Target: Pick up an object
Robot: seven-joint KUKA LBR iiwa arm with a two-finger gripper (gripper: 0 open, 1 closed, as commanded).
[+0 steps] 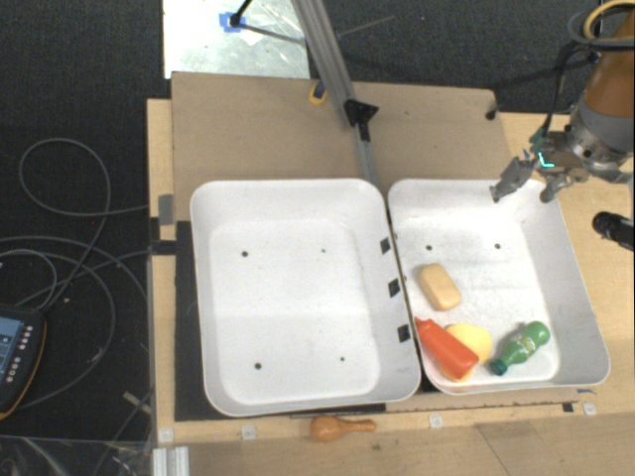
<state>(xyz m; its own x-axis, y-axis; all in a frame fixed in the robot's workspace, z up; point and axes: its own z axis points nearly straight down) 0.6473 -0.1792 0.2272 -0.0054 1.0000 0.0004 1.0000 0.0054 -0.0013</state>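
Hovering over right bin (571, 266) at its 1 o'clock corner, gripper (529, 185) has fingers spread wide, nothing between them. Nearest pickable thing, tan block (439, 287), lies toward 7 o'clock, long axis 11-to-5.

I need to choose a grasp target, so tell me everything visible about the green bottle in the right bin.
The green bottle is small, glossy like plastic, with a white band around its middle. It lies on its side, slanted, near the front right corner of the right bin, one end pointing toward the yellow object, close to or touching it. The gripper is far from it.
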